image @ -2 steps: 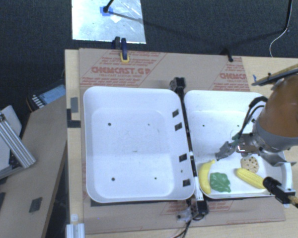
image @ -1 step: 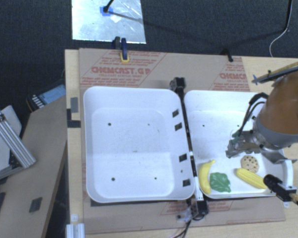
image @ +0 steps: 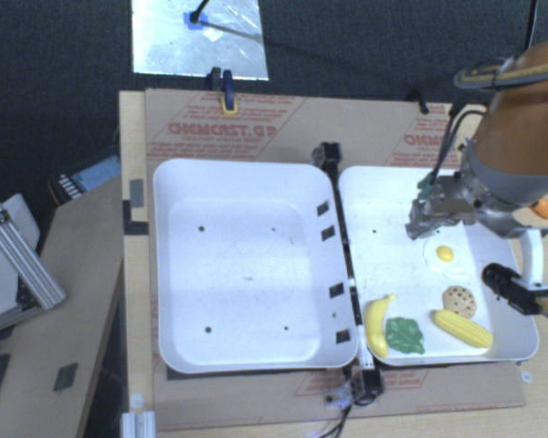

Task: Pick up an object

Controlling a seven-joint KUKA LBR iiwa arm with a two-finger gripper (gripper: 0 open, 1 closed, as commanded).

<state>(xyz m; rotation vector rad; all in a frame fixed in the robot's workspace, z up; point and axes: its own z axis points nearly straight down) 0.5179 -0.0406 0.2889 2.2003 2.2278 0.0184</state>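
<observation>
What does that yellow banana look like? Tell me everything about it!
The banana looks like a smooth plastic toy, bright yellow and curved. It lies flat near the front left corner of the right-hand bin, one end pointing up towards the bin's middle, the other towards the front rim. Its left side runs along the bin's wall, and the green leafy piece lies right against its right side.

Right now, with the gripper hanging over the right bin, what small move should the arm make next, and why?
Probably a short drop straight down. The gripper hovers just above the fried egg toy in the right bin and nothing shows between its fingers. The egg lies apart from the cookie, the corn cob and the banana, so it looks like the nearest uncrowded pick.
</observation>
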